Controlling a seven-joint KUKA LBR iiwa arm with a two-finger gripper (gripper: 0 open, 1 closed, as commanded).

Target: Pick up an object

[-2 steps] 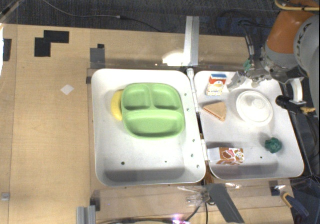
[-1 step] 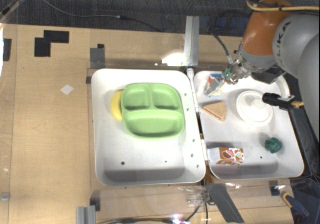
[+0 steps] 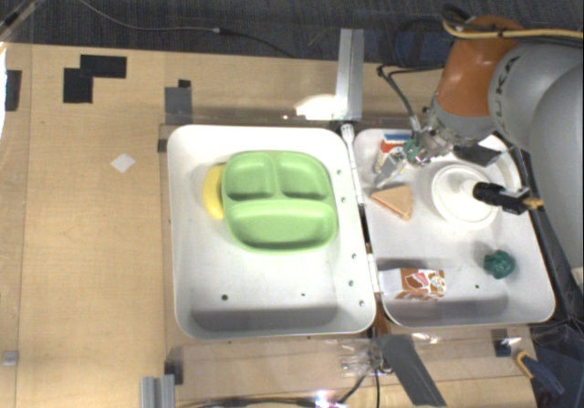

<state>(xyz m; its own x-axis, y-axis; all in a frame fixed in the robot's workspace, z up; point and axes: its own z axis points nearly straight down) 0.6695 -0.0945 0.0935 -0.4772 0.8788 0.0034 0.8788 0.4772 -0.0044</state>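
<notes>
My gripper [image 3: 408, 157] is low over the back left part of the right bin [image 3: 534, 292], with the arm coming in from the right. Directly in front of it a tan wedge-shaped piece [image 3: 393, 204] lies on the bin floor. A small red, white and blue item [image 3: 392, 141] sits in the bin's back left corner, just left of the gripper. Beside the gripper on the right rests a white round dish [image 3: 459, 193]. A teal lump [image 3: 498, 263] and a brown and white packet [image 3: 419, 283] are near the front.
The left bin [image 3: 196, 297] holds a green divided plate [image 3: 276, 199] with a yellow object [image 3: 212, 192] poking out from under its left edge. A metal post [image 3: 349, 78] stands behind the wall shared by the bins.
</notes>
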